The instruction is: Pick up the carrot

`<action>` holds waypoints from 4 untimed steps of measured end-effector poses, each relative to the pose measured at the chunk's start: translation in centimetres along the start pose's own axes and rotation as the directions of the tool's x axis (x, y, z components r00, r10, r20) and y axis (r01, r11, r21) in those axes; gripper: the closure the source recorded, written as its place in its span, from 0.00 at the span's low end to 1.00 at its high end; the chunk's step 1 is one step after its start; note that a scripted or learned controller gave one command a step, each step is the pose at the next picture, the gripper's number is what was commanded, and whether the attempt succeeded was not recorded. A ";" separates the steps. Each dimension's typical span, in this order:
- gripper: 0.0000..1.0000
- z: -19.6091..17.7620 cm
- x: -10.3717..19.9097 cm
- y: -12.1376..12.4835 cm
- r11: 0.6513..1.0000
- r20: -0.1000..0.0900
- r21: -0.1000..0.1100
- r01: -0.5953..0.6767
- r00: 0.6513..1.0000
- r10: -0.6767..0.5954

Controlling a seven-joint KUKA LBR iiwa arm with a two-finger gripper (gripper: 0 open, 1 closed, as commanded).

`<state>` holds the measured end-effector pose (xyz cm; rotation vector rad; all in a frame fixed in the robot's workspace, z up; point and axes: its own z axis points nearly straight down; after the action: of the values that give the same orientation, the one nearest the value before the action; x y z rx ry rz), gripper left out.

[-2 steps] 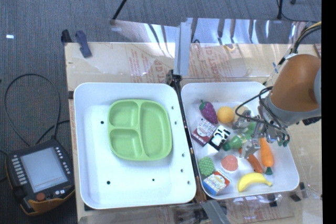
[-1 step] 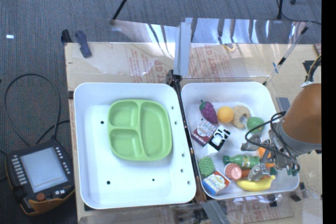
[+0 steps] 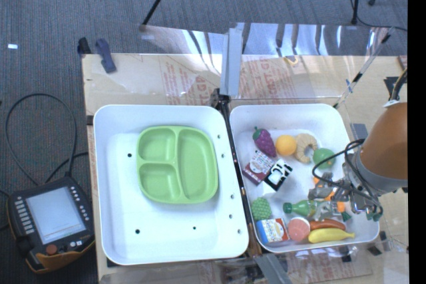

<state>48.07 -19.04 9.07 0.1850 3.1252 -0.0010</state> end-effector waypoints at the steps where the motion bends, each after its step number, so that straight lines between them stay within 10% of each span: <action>1: 1.00 -1.4 -0.4 0.2 1.000 0.010 0.001 0.000 1.000 0.000; 2: 1.00 -10.4 -0.8 6.9 0.970 -0.010 0.002 -0.242 0.970 0.242; 3: 1.00 -8.8 0.2 4.4 0.992 -0.012 0.000 -0.129 0.992 0.129; 4: 1.00 -25.4 -1.9 2.6 0.983 -0.009 0.001 -0.185 0.983 0.185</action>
<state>50.01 -16.69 34.49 0.4760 3.1033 0.0009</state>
